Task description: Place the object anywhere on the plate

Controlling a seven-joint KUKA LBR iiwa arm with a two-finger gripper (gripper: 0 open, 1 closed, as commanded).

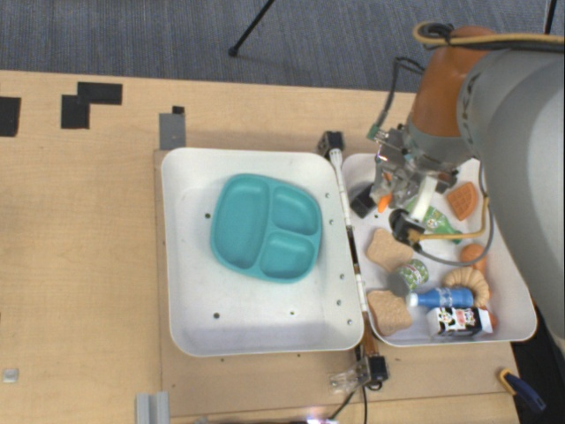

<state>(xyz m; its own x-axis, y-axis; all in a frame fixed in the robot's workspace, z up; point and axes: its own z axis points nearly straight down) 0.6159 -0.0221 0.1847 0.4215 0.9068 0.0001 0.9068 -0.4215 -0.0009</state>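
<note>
Wooden bench (79, 237) under two white bins, teal divided plate (265, 226) lay bare in left bin (190, 325), gripper (397, 203) hung right of plate above toy food, finger state unreadable.

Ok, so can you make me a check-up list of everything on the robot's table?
Surface: wooden bench bearing a left bin and a right bin.
Job's things: teal divided plate in the left bin, nothing on it.
Clutter: right bin holds bread slices, a croissant, a blue-capped bottle, a small can.
Gripper: gripper low over the right bin; grasp unclear.
Cables: wire looping across the right bin.
Surroundings: grey carpet, tripod leg.
</note>
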